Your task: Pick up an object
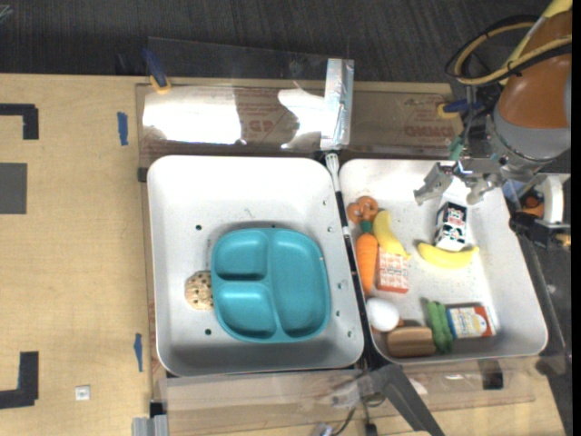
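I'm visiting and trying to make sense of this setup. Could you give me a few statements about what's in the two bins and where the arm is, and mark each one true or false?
1. The teal divided tray lies in the left bin. True.
2. A cookie lies against the tray's left edge. True.
3. The gripper hangs over the left bin. False: it is above the right bin, near its far edge.
4. The banana lies on the teal tray. False: it is in the right bin, beside a small black-and-white carton.
5. The carrot lies in the right bin, close to its left wall. True.
6. The white egg is in the left bin. False: right bin.
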Robot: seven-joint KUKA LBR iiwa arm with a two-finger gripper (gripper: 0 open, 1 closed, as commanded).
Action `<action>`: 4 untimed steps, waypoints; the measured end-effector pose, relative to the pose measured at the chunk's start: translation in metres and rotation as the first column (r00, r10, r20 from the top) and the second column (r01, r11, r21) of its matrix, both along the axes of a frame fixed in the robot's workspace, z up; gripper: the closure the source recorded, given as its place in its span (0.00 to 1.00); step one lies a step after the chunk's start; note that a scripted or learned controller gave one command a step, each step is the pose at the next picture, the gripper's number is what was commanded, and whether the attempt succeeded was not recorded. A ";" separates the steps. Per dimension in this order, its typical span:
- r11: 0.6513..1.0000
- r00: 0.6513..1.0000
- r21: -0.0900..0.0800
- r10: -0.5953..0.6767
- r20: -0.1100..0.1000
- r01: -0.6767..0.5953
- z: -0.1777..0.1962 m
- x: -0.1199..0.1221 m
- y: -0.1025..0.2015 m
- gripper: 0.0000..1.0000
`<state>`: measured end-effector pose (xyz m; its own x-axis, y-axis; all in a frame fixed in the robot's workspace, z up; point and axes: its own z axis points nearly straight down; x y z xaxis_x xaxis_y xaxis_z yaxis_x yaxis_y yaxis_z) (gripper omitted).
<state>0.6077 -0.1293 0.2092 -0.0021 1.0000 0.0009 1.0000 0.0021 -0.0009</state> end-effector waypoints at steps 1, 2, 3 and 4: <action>0.999 0.999 -0.010 0.040 0.032 -0.040 -0.092 0.000 -0.022 0.00; 0.969 0.967 -0.011 -0.248 0.052 0.249 -0.101 0.014 0.000 0.00; 0.958 0.958 -0.002 -0.286 0.012 0.286 -0.087 -0.047 0.000 0.00; 0.981 0.981 -0.001 -0.193 0.010 0.193 -0.084 0.011 0.030 0.00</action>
